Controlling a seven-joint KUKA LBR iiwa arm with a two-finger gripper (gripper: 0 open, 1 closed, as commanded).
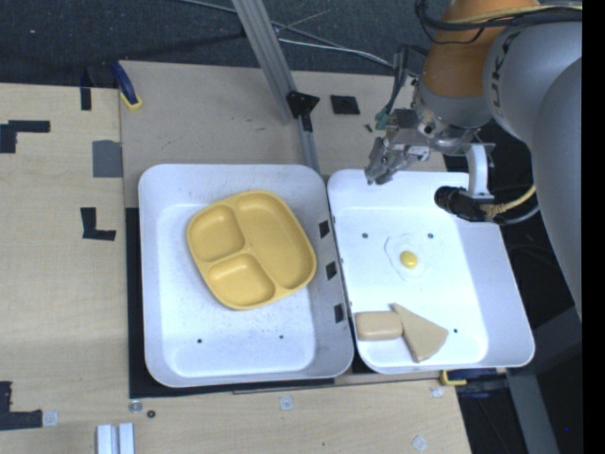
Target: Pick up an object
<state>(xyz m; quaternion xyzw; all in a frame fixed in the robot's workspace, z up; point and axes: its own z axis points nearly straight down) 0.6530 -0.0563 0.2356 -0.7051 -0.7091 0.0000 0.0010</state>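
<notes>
- 2 shallow white bins are seen side by side on the bench [57,282], the left bin [170,348] and the right bin [492,339], with their inner edges almost touching.
- A yellow plate with 3 compartments [250,250] is laid flat in the left bin, nearer to its far side, and it is turned at a slant to the bin walls.
- In the right bin, a toy fried egg [406,255], white with a small yellow yolk, is placed near the middle.
- At the near edge of the right bin, a tan block [377,325] and a tan wedge-shaped piece [422,333] are found; they are touching each other, the block on the left.
- The arm [529,55], grey with an orange band, is reached in from the right.
- The gripper [381,172] is held over the far left corner of the right bin, just at its rim, well apart from the egg and the tan pieces.
- Nothing is seen between its tips, but they are small and dark, so it cannot be told whether the gripper is wide or narrow.
- A grey metal pole [269,50] is standing behind the bins.
</notes>
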